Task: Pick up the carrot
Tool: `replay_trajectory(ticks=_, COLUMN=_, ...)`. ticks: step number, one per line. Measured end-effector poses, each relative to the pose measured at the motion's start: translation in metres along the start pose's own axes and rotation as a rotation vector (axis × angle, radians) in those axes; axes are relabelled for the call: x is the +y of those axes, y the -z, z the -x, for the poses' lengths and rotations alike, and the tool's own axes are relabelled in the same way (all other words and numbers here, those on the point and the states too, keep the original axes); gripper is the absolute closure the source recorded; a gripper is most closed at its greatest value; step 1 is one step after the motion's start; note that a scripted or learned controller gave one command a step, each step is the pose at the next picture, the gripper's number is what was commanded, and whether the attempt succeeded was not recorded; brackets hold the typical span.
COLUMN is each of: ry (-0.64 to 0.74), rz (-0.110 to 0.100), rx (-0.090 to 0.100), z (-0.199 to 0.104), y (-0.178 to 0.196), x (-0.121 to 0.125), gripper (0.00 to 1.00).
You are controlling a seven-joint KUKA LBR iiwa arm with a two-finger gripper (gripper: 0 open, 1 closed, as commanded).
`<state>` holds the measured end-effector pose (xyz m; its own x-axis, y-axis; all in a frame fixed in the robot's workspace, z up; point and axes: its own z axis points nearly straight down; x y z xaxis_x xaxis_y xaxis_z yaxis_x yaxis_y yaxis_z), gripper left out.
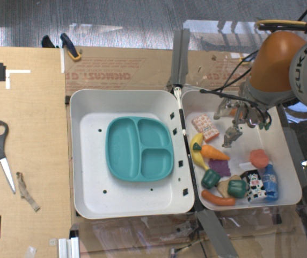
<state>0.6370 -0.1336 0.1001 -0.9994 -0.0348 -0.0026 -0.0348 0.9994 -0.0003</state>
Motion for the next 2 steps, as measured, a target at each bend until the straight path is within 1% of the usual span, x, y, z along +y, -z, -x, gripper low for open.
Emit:
replay_trajectory(ticks=1, ry=0.042, rz=-0.002, rx=-0.003, z=-0.054, y=-0.006, x=0.03, gripper=0.0)
replay_trajectory(ticks=2, ry=0.206, rz=-0.002, rx=-0.001, z=-0.122, y=-0.006, x=0.032, gripper=0.0)
